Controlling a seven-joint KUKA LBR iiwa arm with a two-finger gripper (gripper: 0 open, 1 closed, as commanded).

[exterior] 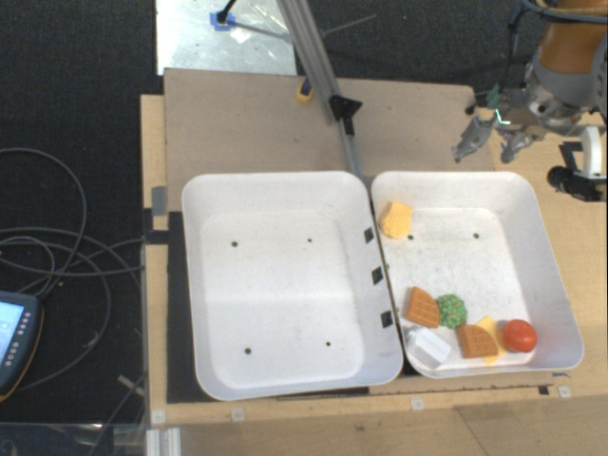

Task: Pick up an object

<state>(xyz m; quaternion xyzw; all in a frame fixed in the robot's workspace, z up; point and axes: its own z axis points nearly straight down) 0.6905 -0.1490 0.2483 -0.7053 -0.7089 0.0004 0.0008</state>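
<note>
Your gripper (492, 146) hangs above the bench just beyond the far rim of the right bin (546, 231), its two fingers spread apart with nothing between them, the grey arm with its orange band (573, 50) rising out of the frame's upper right. Every candidate lies in that right bin: a yellow wedge (397, 220) alone near the far left corner, and a crowded cluster along the near wall made of a waffle-textured orange piece (423, 308), a green knobbly ball (451, 310), a white block (428, 347), a second orange waffle piece (478, 341) that seems to rest on a yellow sliver, though the view is too small to be sure, and a red ball (519, 334) just beside it. The left bin (204, 283) offers you nothing to take. The step in hand looks like the approach, with the pick not yet begun. Your cleanest choice is probably the yellow wedge: it stands well apart from the rest and nearest the gripper, so you can straddle it without nudging neighbours. Keep clear of the bin's left wall as you descend, centre the fingers over the wedge, and close across its narrower faces. If you go for the cluster instead, the red ball is likely to roll, and the touching pieces may shift or be caught together
</note>
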